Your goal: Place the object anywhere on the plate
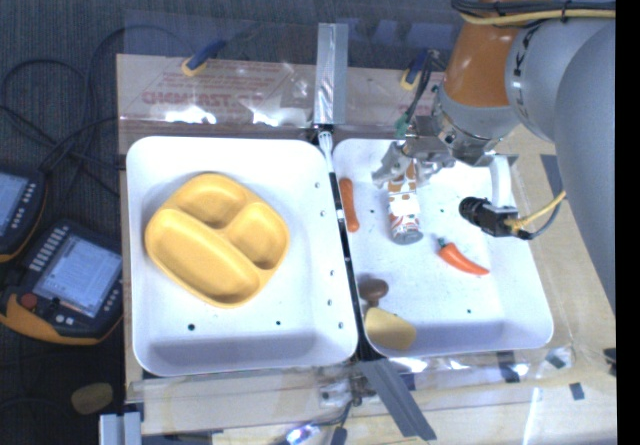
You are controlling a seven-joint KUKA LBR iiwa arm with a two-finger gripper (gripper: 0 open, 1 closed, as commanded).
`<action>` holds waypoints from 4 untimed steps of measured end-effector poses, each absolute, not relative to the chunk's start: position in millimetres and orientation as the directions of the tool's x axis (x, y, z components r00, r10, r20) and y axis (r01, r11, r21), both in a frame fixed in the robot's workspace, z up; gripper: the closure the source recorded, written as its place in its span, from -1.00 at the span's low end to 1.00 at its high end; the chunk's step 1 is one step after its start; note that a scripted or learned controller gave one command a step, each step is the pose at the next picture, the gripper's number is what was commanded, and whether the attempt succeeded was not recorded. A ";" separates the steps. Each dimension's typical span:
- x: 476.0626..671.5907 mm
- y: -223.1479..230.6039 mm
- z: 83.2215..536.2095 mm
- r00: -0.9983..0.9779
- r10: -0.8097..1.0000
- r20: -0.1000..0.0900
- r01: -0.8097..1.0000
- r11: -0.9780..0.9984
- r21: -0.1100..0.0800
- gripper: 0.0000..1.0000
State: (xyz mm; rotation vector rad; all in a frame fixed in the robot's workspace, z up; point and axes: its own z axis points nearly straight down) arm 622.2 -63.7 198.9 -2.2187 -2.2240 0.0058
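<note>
Two bins, one can beneath the gripper

Two shallow white bins are seen side by side on the bench. The gripper (408,171) is positioned over the upper part of the right bin (520,318), with the grey arm and its orange band (487,58) rising behind it toward the upper right. Directly below the gripper, a small can (404,216) with a red and white label is found lying in the bin, its upper end at the fingertips; whether the fingers are open or closed on it cannot be told. Just to the left of the gripper, a slim orange sausage (348,204) is laid along the bin's left wall. Below and to the right, a small red-orange pepper (461,258) is seen. Further below, a brown mushroom-like piece (373,288) and a tan piece (389,330) are placed near the lower left corner. Far to the left, the yellow divided plate (215,238) is set in the left bin (170,343)
</note>
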 end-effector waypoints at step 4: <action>619.1 59.5 162.9 0.035 0.999 -0.037 0.999 -0.034 0.018 1.00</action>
